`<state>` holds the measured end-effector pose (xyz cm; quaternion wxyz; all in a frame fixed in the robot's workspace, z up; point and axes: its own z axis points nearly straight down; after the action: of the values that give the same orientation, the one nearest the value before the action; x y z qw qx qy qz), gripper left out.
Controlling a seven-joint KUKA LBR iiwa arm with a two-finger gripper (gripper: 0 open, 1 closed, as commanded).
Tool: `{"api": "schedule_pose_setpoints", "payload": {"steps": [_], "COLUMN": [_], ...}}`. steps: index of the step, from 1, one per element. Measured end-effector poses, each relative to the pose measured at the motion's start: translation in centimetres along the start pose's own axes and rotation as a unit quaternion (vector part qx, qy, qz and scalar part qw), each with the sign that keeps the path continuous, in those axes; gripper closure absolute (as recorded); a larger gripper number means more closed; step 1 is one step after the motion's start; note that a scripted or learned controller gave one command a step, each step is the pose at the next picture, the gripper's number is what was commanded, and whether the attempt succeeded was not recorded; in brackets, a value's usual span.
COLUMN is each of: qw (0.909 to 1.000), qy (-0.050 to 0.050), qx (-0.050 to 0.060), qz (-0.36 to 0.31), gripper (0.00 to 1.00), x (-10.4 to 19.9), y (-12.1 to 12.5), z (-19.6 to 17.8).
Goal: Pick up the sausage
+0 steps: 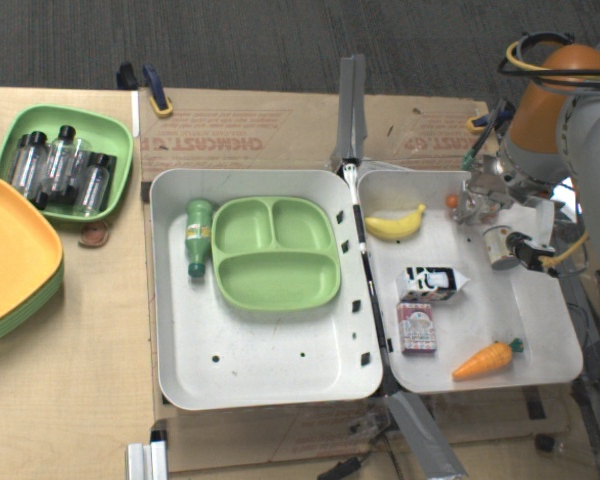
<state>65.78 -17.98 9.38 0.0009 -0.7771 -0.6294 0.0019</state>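
The gripper (pixel 477 206) hangs low over the back right corner of the right bin (pixel 540 318), under the grey wrist and orange band. Cable and metal clutter that spot, so I cannot tell whether it is wide or narrow, and nothing can be seen held in it.

From the left: a stack of yellow plates (pixel 15 258) sits at the bench edge, and behind it is a green tray (pixel 40 128) of dark bottles (pixel 60 168). A small brown bit (pixel 94 235) lies at the tray's near rim, too small to name. The left bin (pixel 260 368) holds a green bottle (pixel 197 236) lying along its left wall, just beside a green divided plate (pixel 275 253).

In the right bin, a banana (pixel 395 224) lies near the back left. In front of it is a black-and-white carton (pixel 432 282), then a pink box (pixel 417 328), and a carrot (pixel 485 360) lies near the front wall.

The sausage (pixel 452 202) is, by my reading, the small orange-red piece at the back of the right bin, between the banana and the gripper. It is too small here to be sure of that name, or of which way its long axis runs.

If that reading holds, the sausage lies just to the left of the gripper and very near it, well apart from the carton and carrot. The coming move would then be a short shift leftward and down. The banana's tip is the nearest thing that could get in the way.
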Motion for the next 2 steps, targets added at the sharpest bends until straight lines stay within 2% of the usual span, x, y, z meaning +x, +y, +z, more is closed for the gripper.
{"api": "schedule_pose_setpoints", "payload": {"steps": [1, 2], "qw": [0.99, 0.9938], "qy": [0.0, 0.001], "qx": [0.001, -0.001], "qz": [-0.141, 0.112], "gripper": [1.0, 1.0], "x": [0.5, -2.0], "y": [-0.1, -1.5], "z": [0.3, -1.0]}}
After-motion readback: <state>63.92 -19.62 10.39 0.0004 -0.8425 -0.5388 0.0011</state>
